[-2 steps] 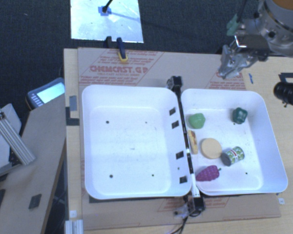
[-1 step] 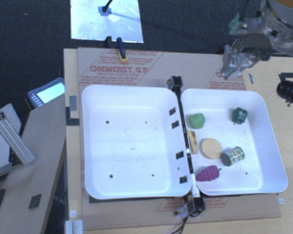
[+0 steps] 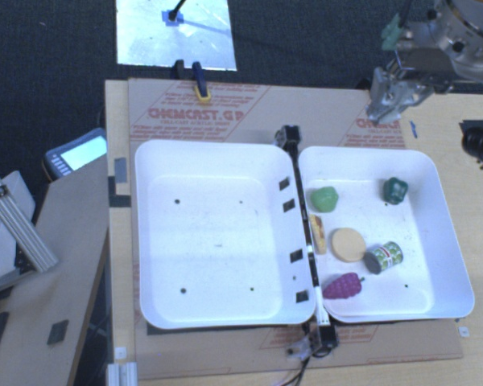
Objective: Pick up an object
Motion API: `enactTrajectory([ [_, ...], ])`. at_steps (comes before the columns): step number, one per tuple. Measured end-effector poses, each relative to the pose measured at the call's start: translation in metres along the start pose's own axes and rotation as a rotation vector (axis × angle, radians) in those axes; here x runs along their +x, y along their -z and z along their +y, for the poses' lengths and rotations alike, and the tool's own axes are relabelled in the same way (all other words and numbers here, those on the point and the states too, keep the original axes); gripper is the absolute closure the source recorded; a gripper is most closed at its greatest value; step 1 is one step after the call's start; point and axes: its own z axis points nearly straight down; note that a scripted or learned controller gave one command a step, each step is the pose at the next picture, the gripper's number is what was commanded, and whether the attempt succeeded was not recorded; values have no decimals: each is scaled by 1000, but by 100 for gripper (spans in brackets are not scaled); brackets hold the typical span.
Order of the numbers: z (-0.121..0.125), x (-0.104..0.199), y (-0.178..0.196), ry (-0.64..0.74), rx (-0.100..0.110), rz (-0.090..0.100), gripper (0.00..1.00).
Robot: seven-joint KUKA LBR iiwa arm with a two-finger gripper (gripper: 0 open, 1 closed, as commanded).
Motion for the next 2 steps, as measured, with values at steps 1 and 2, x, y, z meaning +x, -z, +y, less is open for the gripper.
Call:
enactTrajectory([
  [1,1,0,11,5,-2,0,100],
  [2,1,0,22,10,-5,1,100],
])
